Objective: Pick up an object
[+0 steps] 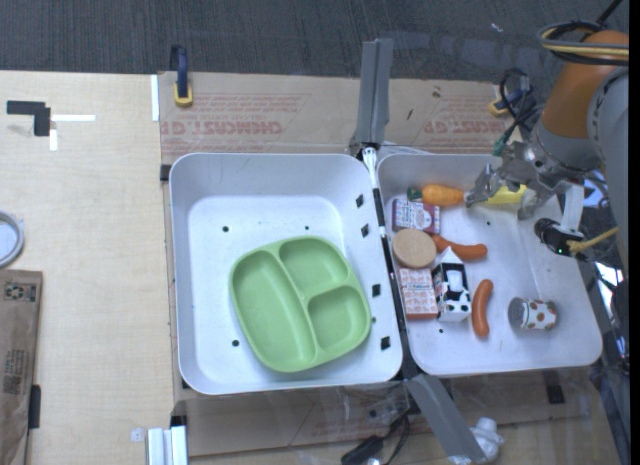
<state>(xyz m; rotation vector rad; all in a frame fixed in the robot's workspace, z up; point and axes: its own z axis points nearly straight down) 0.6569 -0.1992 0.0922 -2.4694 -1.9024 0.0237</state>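
The gripper [487,190] sits over the far end of the right bin [560,348], above its back wall. The arm [585,103] enters from the right, with the orange band above the wrist. Whether the gripper is apart or together cannot be told; nothing is visibly clamped in it.

Positions below are given relative to the right bin.

- A yellow block [511,194] lies at the far end, just beside the gripper and partly hidden by it.
- An orange carrot [441,194] lies at the far left, near the gripper but apart from it.
- A pink-and-white packet [414,216] lies against the left wall, just nearer the camera than the carrot.
- A round tan bun [414,248] rests against the left wall, touching the packet.
- A small orange sausage [462,247] lies just right of the bun.
- A red-printed box [419,292] lies along the left wall, below the bun.
- A black-and-white cow toy [454,292] stands just right of the box.
- A second orange sausage [482,308] lies right of the cow toy.
- A spotted cup [532,314] lies on its side toward the near right corner.

The left bin [200,283] adjoins the right bin and holds a green divided plate [300,303].
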